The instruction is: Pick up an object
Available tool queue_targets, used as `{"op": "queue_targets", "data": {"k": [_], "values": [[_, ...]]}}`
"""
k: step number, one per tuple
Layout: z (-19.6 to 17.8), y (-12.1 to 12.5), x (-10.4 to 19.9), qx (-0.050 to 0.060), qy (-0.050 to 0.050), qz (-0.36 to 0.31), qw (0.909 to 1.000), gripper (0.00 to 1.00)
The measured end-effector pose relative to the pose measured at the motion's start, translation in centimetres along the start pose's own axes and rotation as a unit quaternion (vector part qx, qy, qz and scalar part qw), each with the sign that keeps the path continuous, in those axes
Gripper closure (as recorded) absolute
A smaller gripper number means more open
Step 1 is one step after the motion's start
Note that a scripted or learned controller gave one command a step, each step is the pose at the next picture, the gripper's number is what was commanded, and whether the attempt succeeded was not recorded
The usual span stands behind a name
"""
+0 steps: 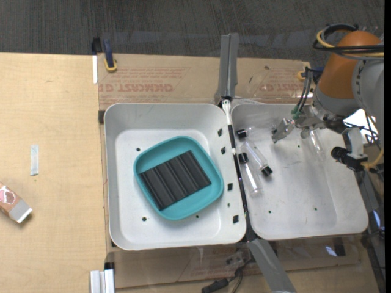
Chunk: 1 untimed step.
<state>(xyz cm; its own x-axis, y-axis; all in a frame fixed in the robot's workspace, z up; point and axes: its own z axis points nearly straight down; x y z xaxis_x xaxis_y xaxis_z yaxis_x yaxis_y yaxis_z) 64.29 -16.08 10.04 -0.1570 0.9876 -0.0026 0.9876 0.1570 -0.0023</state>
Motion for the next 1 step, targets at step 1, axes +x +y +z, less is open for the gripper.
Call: {"op": "queue_targets", "data": {"k": [1], "values": [[0.57, -5.26, -2.16, -0.004, 0.012, -0.041, 0.9991, 0.00]]}}
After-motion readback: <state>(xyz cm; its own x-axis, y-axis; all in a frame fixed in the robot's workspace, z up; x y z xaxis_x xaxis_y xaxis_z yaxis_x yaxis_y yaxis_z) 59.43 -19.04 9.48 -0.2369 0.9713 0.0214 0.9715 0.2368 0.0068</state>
